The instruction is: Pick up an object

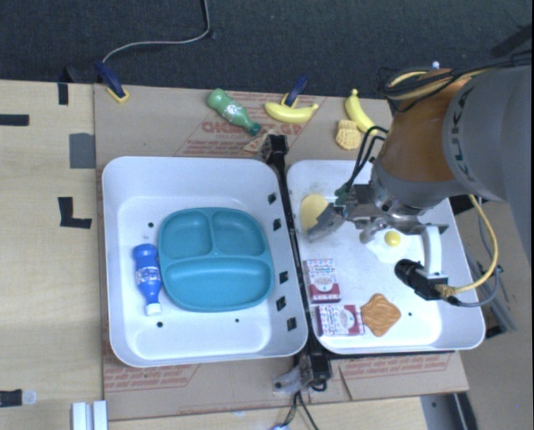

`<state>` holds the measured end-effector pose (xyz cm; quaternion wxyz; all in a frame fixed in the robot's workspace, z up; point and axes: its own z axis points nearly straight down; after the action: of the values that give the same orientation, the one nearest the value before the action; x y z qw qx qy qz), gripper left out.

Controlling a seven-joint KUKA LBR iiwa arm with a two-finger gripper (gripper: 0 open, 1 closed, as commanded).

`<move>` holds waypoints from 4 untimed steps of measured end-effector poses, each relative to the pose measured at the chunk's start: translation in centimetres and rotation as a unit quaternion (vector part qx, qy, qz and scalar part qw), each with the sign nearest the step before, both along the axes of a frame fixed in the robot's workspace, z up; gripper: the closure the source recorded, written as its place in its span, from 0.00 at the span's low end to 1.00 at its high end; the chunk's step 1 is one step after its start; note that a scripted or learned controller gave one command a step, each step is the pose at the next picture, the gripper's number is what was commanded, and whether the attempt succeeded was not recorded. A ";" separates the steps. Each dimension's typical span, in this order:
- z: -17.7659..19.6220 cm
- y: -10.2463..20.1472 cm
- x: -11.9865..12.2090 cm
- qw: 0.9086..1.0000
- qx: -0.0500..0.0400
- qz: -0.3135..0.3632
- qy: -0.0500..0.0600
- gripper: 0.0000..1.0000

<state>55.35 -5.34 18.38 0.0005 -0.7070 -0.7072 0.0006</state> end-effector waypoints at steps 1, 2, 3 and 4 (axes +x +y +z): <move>-9.6 -4.3 3.1 1.000 0.000 0.000 -0.002 0.00; -9.8 -4.9 10.2 1.000 -0.001 0.001 -0.003 0.00; -8.7 -4.9 10.2 1.000 -0.001 0.001 -0.003 1.00; -8.8 -5.0 10.2 1.000 -0.002 0.001 -0.002 0.00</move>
<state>65.55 -10.29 9.59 -0.0024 -0.7062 -0.7080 0.0002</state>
